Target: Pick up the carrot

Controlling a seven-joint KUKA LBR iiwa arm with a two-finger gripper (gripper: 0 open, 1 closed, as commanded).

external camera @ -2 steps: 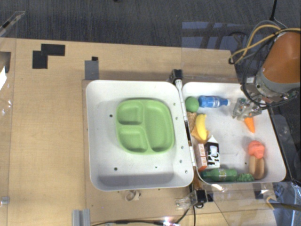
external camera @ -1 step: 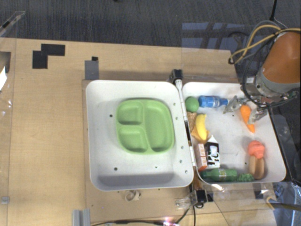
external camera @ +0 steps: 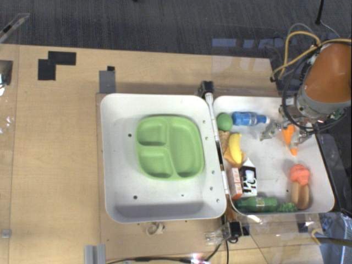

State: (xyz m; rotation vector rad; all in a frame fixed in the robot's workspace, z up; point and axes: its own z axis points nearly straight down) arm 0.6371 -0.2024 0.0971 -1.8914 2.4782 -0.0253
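Observation:
The carrot is a small orange cone in the upper right of the right bin, its tip pointing toward the front. My gripper hangs over it from the arm with the orange band. Its two grey fingers stand apart, one on each side of the carrot, and I see a gap between them and the carrot. The gripper looks open. Whether the carrot lies on the bin floor or is raised, I cannot tell.
The right bin also holds a green ball, a blue bottle, a banana, a small carton, a green cucumber, a hot dog and a pink-orange toy. In the left bin lies a green divided plate.

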